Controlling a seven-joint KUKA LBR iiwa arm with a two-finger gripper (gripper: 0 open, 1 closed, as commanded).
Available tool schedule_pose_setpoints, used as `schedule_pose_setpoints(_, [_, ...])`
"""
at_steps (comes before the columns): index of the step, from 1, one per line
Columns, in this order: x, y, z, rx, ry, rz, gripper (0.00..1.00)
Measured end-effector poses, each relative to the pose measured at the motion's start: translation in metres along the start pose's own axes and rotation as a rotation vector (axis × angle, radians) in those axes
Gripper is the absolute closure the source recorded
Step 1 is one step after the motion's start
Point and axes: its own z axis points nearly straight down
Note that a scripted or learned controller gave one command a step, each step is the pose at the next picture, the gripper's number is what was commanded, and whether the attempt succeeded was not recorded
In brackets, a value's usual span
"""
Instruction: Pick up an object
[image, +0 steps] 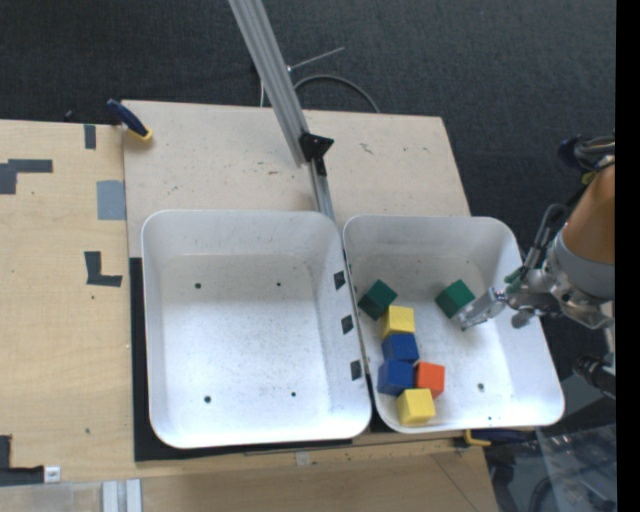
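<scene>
Below, the right bin holds two green cubes, two yellow, two blue and an orange one; the left bin sits beside it. The gripper hangs over the right bin's far side, just right of a green cube, touching or nearly so. Whether its fingers are parted cannot be told.

Open floor across the left shallow white plastic bin, coloured cubes crowding the right white bin near the divider, green cube just beside gripper
</scene>
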Motion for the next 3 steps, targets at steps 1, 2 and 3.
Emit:
schedule_pose_setpoints(1, [0.009, -0.006, 0.049, 0.000, 0.000, -0.001, 0.00])
schedule_pose_setpoints(2, [0.010, -0.007, 0.103, 0.001, 0.000, 0.000, 0.00])
schedule_pose_setpoints(3, [0.010, -0.006, 0.090, -0.003, 0.000, -0.001, 1.00])
